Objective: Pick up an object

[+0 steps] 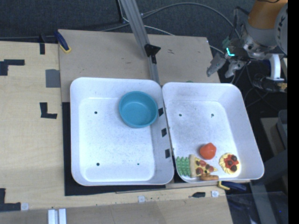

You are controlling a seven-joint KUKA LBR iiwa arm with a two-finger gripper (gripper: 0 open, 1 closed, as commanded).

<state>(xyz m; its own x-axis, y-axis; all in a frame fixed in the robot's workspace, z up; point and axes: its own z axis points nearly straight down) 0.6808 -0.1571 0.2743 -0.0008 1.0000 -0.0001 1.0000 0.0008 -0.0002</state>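
- From my station I see the gripper [223, 67] up at the far right, above the bench behind the right bin [233, 94], not over any object.
- Its two fingers [214, 65] are spread apart and point down toward the left; there is nothing between them.
- The orange band [266, 8] of the arm sits above it, at the top right corner.
- In the right bin, near the front edge, lies a pizza slice toy [198, 166]. Its long axis runs left to right, a little tilted; the green end points to the left bin.
- A red ball [208, 150] sits just behind the slice, touching or almost touching; I cannot say which.
- A round yellow piece with red spots [229, 163] lies just to the right of them.
- In the left bin [84, 125] a blue bowl [138, 108] stands upright near the back right corner.
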